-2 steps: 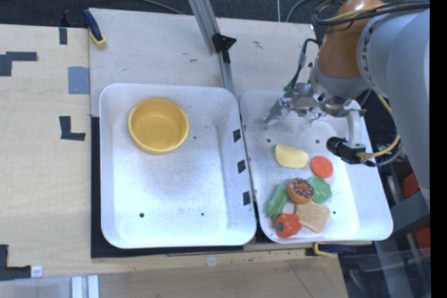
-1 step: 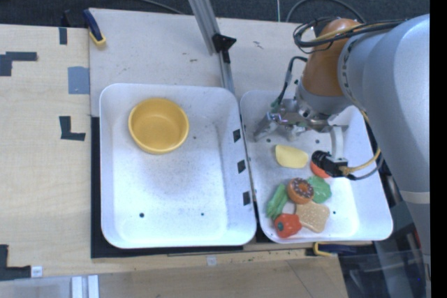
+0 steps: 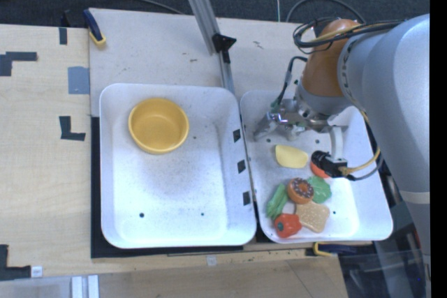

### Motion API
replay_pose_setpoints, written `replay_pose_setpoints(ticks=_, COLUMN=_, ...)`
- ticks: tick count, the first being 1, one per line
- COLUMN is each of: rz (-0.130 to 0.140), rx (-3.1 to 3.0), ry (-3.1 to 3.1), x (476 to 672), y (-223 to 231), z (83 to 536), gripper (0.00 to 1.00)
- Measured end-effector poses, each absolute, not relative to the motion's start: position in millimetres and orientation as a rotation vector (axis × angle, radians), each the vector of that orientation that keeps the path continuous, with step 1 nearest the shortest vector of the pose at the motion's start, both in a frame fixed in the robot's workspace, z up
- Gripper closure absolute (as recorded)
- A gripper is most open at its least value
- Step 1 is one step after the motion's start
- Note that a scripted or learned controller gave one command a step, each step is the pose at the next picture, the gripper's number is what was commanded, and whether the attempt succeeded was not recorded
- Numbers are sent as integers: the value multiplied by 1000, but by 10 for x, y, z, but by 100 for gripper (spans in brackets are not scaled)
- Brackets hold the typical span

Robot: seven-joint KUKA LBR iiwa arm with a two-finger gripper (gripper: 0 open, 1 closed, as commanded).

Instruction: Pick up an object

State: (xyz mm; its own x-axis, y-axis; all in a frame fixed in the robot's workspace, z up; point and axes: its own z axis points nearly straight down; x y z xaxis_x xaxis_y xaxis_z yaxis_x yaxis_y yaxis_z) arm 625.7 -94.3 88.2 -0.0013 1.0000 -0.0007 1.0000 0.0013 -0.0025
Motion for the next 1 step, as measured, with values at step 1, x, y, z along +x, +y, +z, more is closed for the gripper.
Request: replay_pose_setpoints(ticks=1, rz=3, rx=-2217, ry=-2222, x=6257, y=-936, z=980, gripper=100)
